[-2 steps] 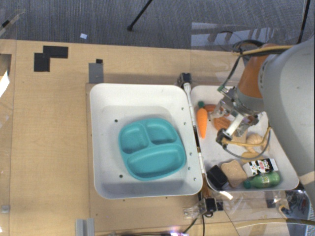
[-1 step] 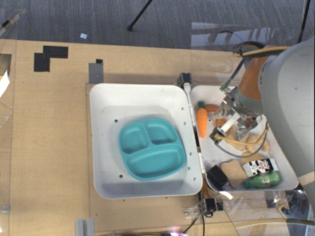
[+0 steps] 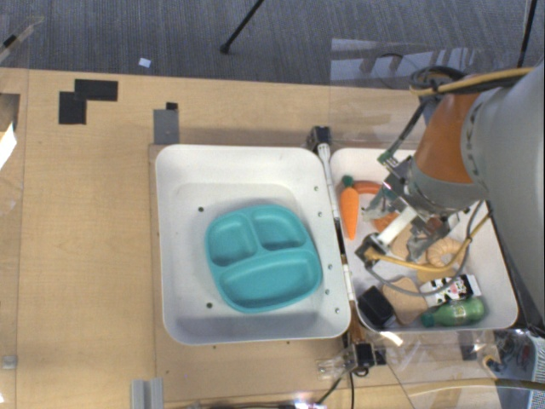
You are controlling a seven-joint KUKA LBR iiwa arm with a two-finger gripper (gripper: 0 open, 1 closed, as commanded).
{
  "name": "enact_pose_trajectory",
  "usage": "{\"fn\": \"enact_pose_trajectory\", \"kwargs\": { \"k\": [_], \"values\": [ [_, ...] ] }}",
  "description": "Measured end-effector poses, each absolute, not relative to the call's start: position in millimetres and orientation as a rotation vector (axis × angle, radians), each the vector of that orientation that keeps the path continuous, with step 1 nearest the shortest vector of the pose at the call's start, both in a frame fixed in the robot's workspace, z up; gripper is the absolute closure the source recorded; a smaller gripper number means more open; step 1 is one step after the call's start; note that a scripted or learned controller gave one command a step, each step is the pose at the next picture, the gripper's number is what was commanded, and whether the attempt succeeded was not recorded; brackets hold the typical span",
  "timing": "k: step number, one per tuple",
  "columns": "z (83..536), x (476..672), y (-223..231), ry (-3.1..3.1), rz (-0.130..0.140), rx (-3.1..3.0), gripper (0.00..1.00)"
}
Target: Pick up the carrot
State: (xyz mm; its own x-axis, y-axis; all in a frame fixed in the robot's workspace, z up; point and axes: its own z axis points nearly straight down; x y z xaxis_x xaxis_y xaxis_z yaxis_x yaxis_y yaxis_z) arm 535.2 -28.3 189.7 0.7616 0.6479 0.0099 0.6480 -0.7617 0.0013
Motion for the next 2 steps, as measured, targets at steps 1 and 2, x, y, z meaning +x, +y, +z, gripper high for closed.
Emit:
{"fn": "enact_pose_trajectory", "kwargs": {
  "k": [1,2],
  "values": [
    [184.5,568.8,-32.3,-0.834,0.000,-3.027,0.00],
    [184.5,568.7,-32.2,-0.837,0.001,-3.026,0.00]
  ]
}}
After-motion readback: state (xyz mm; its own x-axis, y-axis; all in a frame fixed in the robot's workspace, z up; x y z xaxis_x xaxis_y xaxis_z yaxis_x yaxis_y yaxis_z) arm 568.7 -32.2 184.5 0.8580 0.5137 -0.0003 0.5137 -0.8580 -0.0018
